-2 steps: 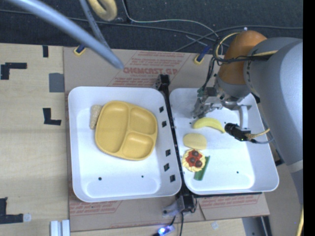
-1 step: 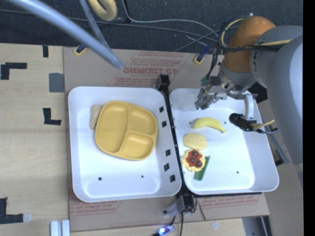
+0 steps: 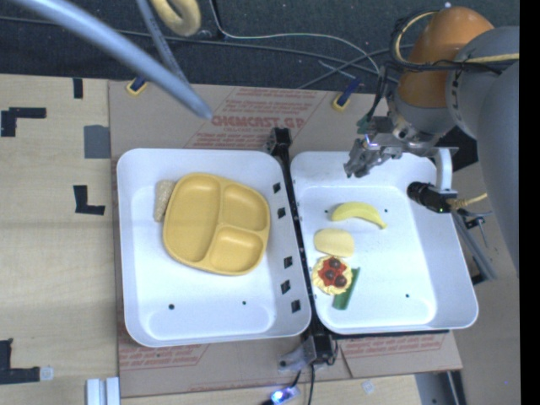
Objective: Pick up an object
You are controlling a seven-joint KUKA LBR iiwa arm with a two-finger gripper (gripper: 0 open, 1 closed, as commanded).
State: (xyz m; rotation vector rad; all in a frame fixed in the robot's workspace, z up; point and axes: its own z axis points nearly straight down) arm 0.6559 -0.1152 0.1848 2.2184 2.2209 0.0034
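The grey pole (image 3: 101, 36) sweeping across the top left sits closest to the lens, blurry and out of play, so ignore it.

Biggest thing that matters is the bench (image 3: 51, 226), then the two bins. The left bin (image 3: 139, 294) has a yellow tray (image 3: 215, 224) with a tan sponge (image 3: 162, 199) tucked against its left edge. The right bin (image 3: 422, 294) has the small stuff: a banana (image 3: 358, 214), a pale yellow bun (image 3: 334, 242) just below it, and a pizza slice (image 3: 332, 274) below that, touching a green piece (image 3: 346, 291).

The arm (image 3: 472, 83) comes in from the right, and the hand (image 3: 361, 164) hangs over the far rim of the right bin. It's got nothing in it, and I honestly can't tell how wide it's spread from this angle.

What could go wrong, as I see it: the banana is the nearest target, lying just in front of the hand and a bit toward the camera. It's curved and smooth, so a pinch off-centre could squirt it sideways. The bun sits close below it, so a sloppy descent might clip both and grab neither. The hand is also close to the bin's back wall, so dropping straight down from here likely hits rim or bare floor instead of fruit. The pizza slice is flat, so it looks like the hardest grab.
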